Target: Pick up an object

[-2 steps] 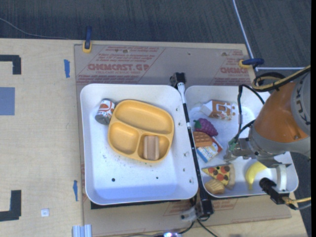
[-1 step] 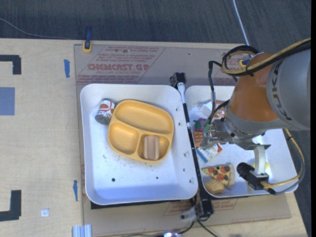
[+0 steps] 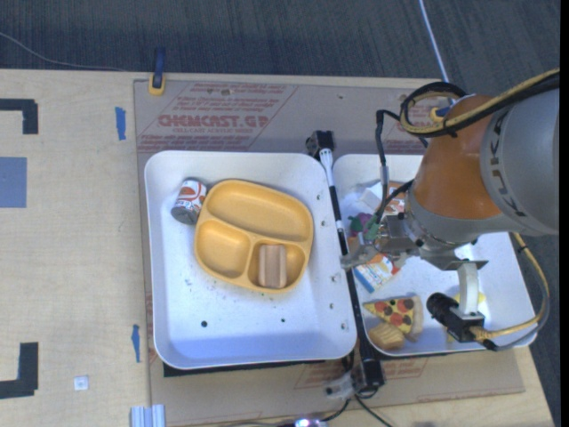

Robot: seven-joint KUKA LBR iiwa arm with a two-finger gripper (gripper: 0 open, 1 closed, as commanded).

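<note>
Left bin (image 3: 178,327): yellow tray (image 3: 253,234) central, margins open.

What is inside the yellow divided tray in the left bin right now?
The yellow divided tray holds one brownish block in its lower right compartment; its other two compartments look bare. A small can lies outside, against the tray's left rim. Whatever is beneath the tray is covered.

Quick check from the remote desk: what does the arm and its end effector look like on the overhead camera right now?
The arm is a thick rounded grey body with a broad orange band above the wrist. Black and yellow cables loop over the orange section, and a yellow cable trails below it. Dark lettering runs down the grey shell. The end effector is a cluster of small grey metal parts, too cluttered to make out in detail.
</note>
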